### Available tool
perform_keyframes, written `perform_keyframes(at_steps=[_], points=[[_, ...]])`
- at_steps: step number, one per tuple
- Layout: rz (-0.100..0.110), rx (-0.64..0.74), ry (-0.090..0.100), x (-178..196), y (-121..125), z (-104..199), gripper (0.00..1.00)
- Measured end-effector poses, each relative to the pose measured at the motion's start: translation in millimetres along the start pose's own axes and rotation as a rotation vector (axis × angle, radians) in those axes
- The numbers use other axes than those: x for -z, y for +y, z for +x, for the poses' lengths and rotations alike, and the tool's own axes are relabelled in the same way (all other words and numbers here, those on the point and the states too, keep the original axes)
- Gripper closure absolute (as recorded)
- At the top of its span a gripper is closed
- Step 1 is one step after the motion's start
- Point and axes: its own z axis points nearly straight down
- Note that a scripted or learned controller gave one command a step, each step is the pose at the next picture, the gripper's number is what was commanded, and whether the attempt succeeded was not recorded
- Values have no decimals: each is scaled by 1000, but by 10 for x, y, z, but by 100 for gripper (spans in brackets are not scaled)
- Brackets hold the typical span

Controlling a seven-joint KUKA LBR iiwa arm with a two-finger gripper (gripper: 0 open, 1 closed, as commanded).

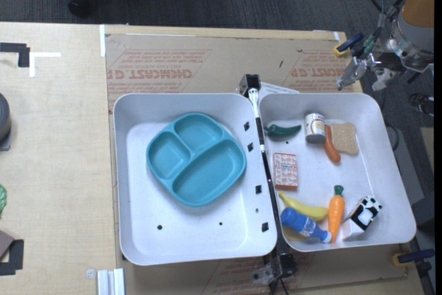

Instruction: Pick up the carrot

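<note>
Carrot (335,215): orange, green top, lying nearly upright in the view in the near part of the right bin (387,148). Well below the pincer (360,69) in the view and a little to its left; the whole depth of the bin lies between them.

Neighbours of the carrot: banana (301,206) just beside it on the side away from the arm, tip close to the carrot's middle; blue bottle (304,226) under the banana, its end touching or nearly touching the carrot's lower tip; black-and-white carton (364,212) just beside it on the arm's side, a narrow gap between.

Further toward the pincer: red packet (285,170), sausage (332,148) against a bread slice (343,137), small can (315,127), green pepper (283,128). All in the same bin, nearer the pincer than the carrot is.

Left bin (131,217): holds a blue divided plate (197,159), well apart from pincer and carrot.

Pincer: hangs beyond the far rim of the right bin, over the cardboard on the table (55,169). Holds nothing, touches nothing. Fingers look spread, with a gap between them, though they are small in the view.

Step in hand, as judged: approach, not yet begun in earnest; carrot untouched.

Next move, as judged: travel toward the near end of the bin, centre over the carrot's middle, close across its narrow width. Crowding by banana, bottle and carton leaves little room for the fingers; a neighbour may be nudged or caught instead.
</note>
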Motion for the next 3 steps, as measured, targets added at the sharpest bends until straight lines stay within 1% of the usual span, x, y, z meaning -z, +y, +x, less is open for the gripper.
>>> perform_keyframes(at_steps=[1, 2, 3], points=[[-1, 153, 1, -583, -637, 163, 0], [-2, 298, 1, -1061, -1343, 269, 0], [-5, 626, 1, -1328, -1775, 458, 0]])
